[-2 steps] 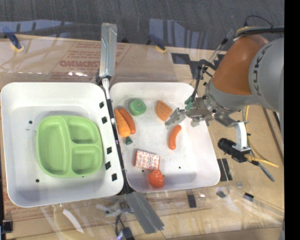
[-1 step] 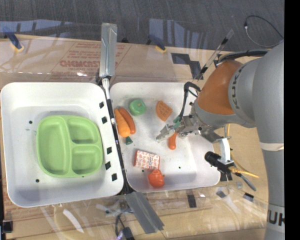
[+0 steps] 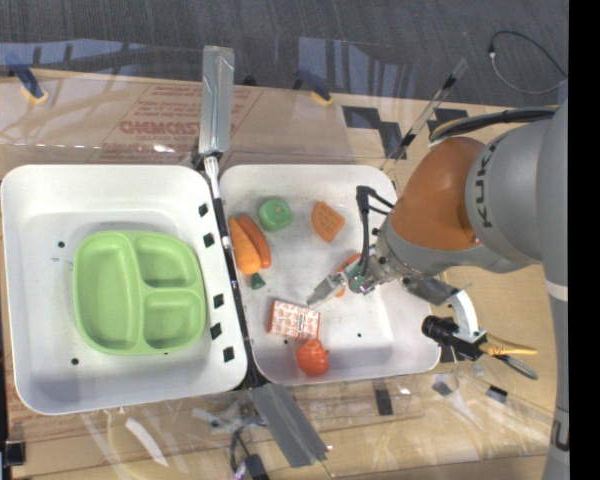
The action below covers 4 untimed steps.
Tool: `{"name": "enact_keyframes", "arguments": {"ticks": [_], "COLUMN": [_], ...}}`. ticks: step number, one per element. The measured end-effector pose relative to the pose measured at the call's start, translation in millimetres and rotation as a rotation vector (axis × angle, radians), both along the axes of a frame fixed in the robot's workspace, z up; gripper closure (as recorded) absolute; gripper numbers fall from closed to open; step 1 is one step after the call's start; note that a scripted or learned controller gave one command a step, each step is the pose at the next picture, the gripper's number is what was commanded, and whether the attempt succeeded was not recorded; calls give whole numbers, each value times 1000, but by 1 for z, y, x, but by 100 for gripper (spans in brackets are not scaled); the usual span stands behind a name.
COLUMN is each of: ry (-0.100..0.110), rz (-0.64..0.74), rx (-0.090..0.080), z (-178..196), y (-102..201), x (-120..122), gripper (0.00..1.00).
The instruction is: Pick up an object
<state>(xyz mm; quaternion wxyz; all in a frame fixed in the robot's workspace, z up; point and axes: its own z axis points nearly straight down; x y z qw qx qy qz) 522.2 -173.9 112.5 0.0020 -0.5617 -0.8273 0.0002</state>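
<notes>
- In the right-hand shallow white bin [image 3: 280, 183], the pincer [image 3: 348, 280] sits low over the floor, carried by the grey arm with the orange band [image 3: 440, 213] that reaches in from the right.
- Just beside the pincer, toward the arm, a small orange-red piece [image 3: 352, 262] peeks out; whether the pincer touches it is too small to tell.
- To the pincer's left and slightly nearer the front edge lies a flat red-and-white patterned packet [image 3: 294, 319], near but apart; its long axis runs roughly left to right.
- Beyond that, at the front wall, rests a round red toy fruit [image 3: 313, 357].
- Farther left lies an orange toy carrot [image 3: 248, 244], long axis running front to back; behind the pincer sit a green round toy [image 3: 275, 213] and an orange wedge-shaped piece [image 3: 328, 220].
- One grey finger [image 3: 325, 289] angles toward the packet; I cannot tell whether the pincer is released or clenched, and nothing shows between its fingers.
- The packet looks the nearest clear target.
</notes>
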Motion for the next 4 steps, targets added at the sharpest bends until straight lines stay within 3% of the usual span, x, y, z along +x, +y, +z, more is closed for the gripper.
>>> {"name": "enact_keyframes", "arguments": {"ticks": [1,2,3,4], "ry": [-3,-3,-6,1], "rz": [-228,-224,-347,-370], "rx": [-4,-4,-3,-3], "z": [-20,-10,109,104], "y": [-36,-36,9,34], "x": [48,48,129,60], "gripper": [0,100,100,100]}}
